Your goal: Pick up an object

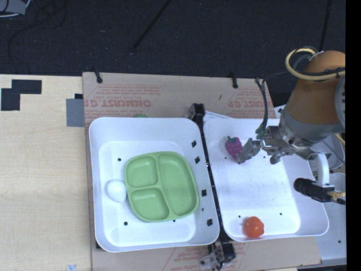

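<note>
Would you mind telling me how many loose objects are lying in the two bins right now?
4. Left bin: a green plate and a white egg touching its left edge. Right bin: a purple fruit near the gripper, and a red tomato at the front. The arm may hide more.

Bench and floor, seen from my overhead feed.

Across the top of the frame I see dark carpeted floor (169, 27) with thin black cables (152, 18) trailing over it. The left side shows a pale wooden benchtop (39, 179) bearing black marks (20, 92) and a grey square (74, 112). A printed cardboard sheet (169, 97) lies at centre, evenly lit.
</note>
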You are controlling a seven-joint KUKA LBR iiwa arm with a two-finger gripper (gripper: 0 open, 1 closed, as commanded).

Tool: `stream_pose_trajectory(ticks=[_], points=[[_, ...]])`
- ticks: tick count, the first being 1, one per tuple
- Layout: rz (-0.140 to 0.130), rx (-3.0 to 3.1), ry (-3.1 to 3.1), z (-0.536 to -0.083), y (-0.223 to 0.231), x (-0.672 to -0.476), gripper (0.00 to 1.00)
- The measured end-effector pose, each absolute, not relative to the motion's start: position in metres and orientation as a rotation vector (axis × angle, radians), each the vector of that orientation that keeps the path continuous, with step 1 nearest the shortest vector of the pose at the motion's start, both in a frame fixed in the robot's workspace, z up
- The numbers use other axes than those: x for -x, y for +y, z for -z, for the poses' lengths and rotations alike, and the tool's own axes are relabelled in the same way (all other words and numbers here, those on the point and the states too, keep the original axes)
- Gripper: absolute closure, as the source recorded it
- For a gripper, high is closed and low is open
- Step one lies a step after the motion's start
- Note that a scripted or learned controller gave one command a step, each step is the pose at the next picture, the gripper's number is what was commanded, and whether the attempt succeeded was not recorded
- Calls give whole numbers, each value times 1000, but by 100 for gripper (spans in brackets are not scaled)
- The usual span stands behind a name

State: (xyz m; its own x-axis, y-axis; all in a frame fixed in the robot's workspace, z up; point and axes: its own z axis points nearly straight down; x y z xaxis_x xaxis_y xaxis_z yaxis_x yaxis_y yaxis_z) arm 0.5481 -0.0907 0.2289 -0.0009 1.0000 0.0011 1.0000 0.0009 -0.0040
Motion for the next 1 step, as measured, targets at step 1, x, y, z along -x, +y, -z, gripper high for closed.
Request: stream_pose_trajectory(ticks=[1], points=[[-7,2217,-2217,-186,-88,-548,0]])
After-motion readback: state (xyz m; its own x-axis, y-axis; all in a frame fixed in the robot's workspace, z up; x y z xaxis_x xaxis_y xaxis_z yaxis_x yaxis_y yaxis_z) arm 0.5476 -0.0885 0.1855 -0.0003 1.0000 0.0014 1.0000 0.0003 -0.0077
